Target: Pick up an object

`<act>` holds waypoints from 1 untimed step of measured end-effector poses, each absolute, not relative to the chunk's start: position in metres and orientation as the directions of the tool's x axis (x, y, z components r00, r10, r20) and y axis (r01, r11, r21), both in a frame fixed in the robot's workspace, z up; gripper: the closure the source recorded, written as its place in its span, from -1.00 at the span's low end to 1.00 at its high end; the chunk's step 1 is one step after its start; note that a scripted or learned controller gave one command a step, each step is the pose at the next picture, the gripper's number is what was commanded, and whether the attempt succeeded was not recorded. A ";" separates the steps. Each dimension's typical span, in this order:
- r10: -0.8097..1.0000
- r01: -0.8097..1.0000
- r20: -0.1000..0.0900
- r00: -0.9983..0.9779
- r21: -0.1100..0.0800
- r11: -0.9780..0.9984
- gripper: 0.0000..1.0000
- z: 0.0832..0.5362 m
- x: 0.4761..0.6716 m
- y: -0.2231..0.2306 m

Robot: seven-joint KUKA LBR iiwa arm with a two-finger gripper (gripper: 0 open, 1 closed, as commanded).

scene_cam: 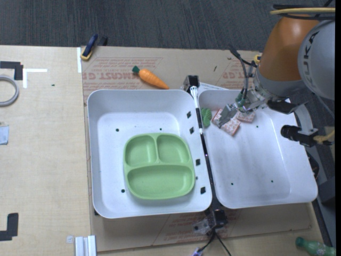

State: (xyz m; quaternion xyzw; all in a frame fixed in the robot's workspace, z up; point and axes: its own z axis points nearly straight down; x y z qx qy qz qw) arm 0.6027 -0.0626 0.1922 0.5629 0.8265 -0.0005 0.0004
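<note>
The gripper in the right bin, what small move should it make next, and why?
Probably a short, slow lift straight up. The gripper sits low at the back of the right bin, right on the small reddish object there. I can't tell whether it has a grasp, so a small rise would show whether the object comes along.

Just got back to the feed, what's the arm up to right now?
The arm has reached in over the far corner of the right bin, with its hand low over a small reddish block. A green item lies by the bin's left wall. Whether the hand grips anything is unclear from this angle. The left bin holds a green divided plate, and a toy carrot lies on the cardboard behind the bins.
</note>
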 end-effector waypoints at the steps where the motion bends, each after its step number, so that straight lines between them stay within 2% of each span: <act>1: 0.841 0.841 -0.002 -0.541 0.001 0.541 -1.00 0.192 0.618 -0.028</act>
